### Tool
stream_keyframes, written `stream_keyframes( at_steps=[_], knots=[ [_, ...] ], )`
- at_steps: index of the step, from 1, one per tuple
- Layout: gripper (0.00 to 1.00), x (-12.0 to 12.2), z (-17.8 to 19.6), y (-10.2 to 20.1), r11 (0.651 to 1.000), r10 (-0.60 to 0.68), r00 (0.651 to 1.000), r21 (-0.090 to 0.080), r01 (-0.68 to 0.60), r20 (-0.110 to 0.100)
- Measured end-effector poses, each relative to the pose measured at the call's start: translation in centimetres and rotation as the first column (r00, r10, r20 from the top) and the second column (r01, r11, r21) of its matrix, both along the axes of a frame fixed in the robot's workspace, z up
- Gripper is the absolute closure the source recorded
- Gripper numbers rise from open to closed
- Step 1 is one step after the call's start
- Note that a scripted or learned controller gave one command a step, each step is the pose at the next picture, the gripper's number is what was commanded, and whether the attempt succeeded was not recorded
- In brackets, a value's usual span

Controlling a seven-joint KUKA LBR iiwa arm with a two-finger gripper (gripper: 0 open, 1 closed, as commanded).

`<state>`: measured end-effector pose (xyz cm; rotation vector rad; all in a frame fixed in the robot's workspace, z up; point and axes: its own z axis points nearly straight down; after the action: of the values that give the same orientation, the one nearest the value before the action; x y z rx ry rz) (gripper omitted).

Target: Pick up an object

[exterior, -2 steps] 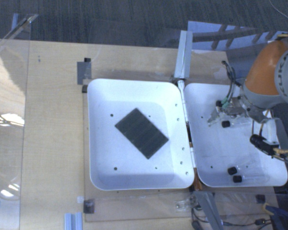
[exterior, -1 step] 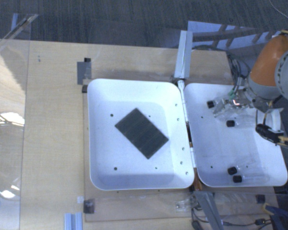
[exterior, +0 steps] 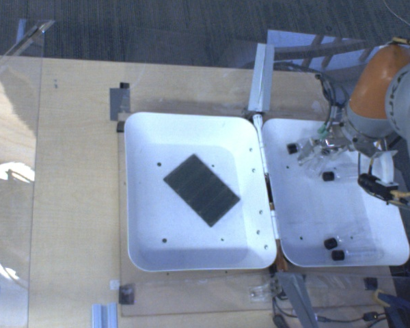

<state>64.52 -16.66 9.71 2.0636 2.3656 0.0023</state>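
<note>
Approach step, I judge: the gripper [exterior: 321, 145] hovers above the right bin [exterior: 369, 257], finger state unreadable; the dark flat pad [exterior: 202, 189] lies well left, so the next move calls for crossing over.

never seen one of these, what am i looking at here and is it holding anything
This is one photo taken from a camera fixed above a wooden bench, looking down at a slant. Two shallow white bins sit side by side. The left bin holds a flat dark square pad. The right bin has a few small black pieces; two lie near its front edge. The grey and orange shape at the right is a robot arm reaching in. Its hand hangs over the far part of the right bin. I cannot see anything held in it.
</note>
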Motion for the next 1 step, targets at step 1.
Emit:
stream_keyframes(
  at_steps=[1],
  knots=[
    [0.00,0.93,-0.98,2.79,1.000,-0.020,1.000,-0.003,0.020,-0.003]
  ],
)
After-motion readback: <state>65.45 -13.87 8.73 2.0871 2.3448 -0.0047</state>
